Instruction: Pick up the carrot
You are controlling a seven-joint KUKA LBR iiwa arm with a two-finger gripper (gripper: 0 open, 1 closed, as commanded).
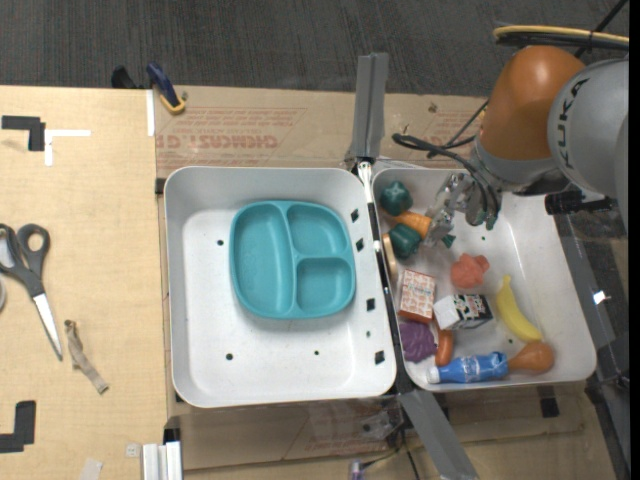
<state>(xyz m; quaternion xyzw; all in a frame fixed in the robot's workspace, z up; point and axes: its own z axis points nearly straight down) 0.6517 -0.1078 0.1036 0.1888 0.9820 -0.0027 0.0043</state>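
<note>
The gripper (462,206) hangs low over the back of the right bin (560,298). The carrot (409,231) — orange with a teal top — lies just to the left of it, near the bin's left wall, its orange end toward the fingertips. Whether the jaws are open or closed around it cannot be told.

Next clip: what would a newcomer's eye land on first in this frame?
Probably the teal divided plate, alone in the left bin. Next, the arm's orange band at upper right, with the claw lowered into the crowded right bin near the carrot. Then the yellow banana among the toys.
</note>
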